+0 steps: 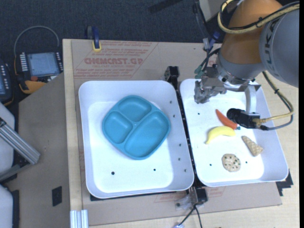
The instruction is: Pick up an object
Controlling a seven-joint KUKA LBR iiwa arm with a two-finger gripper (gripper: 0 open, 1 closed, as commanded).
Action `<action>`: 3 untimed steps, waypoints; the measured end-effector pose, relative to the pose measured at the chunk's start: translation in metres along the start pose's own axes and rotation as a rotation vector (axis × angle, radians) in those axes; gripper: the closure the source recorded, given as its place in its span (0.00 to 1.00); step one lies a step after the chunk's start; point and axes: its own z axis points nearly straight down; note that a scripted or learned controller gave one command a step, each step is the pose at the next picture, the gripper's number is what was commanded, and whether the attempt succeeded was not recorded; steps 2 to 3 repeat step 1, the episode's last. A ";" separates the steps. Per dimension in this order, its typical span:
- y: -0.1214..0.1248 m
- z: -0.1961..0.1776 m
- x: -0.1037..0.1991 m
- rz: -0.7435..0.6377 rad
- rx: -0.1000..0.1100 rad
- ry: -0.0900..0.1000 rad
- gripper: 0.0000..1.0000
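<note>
In the right bin (204, 172) lie a yellow banana (219, 134), an orange-red carrot (225, 118), a round cookie (231, 162) and a tan wedge of bread or pizza (252, 146). My gripper (203, 95) hangs over the bin's far left part, up and to the left of the carrot and banana. Nothing shows between its fingers, and I cannot make out how they stand. The left bin (90, 175) holds a blue divided plate (136, 126).
The arm's grey body and orange band (249, 30) loom over the right bin's far side. A black clamp (171, 73) sits between the bins at the back. Bare white floor lies at the front of the left bin.
</note>
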 end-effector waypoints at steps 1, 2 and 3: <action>-0.016 0.012 0.054 0.000 0.004 0.000 1.00; -0.016 0.012 0.054 0.000 0.004 0.000 1.00; -0.016 0.012 0.054 0.000 0.004 0.000 1.00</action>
